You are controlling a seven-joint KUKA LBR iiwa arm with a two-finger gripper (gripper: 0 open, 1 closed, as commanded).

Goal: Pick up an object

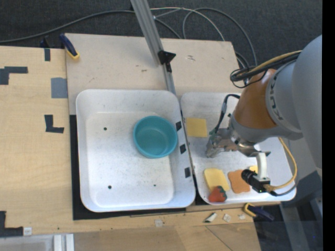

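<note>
My gripper (213, 148) is low in the right bin (201, 101), its grey fingers pointing at the bin floor just below a flat yellow square (197, 127). A pale yellow block (215, 177) lies near the bin's front, with a small red piece (218, 194) touching its front end. An orange slab (239, 182) sits to the right of the block, partly under the arm's black fitting. Nothing shows between the fingers. A teal bowl (155, 136) stands upright in the left bin (99, 140), towards its right side.
The grey arm with its orange band (254, 109) covers the right half of the right bin. A slanted metal pole (152, 33) crosses the bench behind the bins. Cables (209, 14) loop at the back. Small scraps (219, 217) lie on the bench's front edge.
</note>
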